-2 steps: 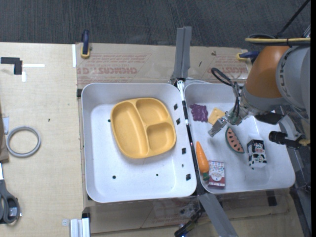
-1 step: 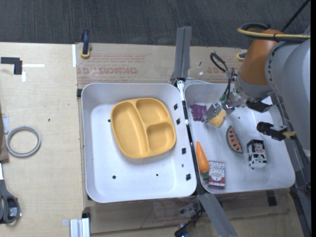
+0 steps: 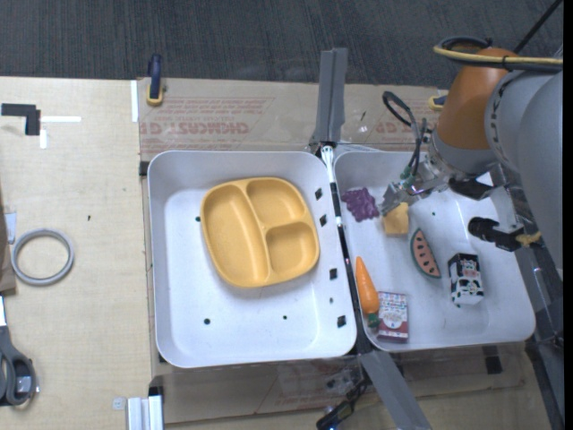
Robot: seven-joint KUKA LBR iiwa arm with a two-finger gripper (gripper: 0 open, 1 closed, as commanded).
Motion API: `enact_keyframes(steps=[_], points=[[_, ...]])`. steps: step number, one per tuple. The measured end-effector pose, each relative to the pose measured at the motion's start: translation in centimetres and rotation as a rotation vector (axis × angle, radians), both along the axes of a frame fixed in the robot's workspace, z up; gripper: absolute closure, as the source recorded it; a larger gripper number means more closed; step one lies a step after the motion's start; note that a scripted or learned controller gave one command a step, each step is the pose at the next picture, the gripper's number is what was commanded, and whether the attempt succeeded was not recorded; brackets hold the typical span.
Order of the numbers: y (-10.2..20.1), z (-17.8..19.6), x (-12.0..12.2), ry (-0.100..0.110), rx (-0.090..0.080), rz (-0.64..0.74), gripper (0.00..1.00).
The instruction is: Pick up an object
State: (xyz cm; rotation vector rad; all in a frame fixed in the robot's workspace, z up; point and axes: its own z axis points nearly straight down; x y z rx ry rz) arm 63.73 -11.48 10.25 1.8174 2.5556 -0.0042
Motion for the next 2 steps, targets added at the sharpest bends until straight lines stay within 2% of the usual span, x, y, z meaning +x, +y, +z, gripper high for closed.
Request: enact_keyframes(steps=[1, 2], points=[[7.3, 9.0, 2.2, 0.002, 0.004, -0.137, 1.00], [10.1, 12.4, 2.2, 0.002, 0.003, -0.100, 1.00]])
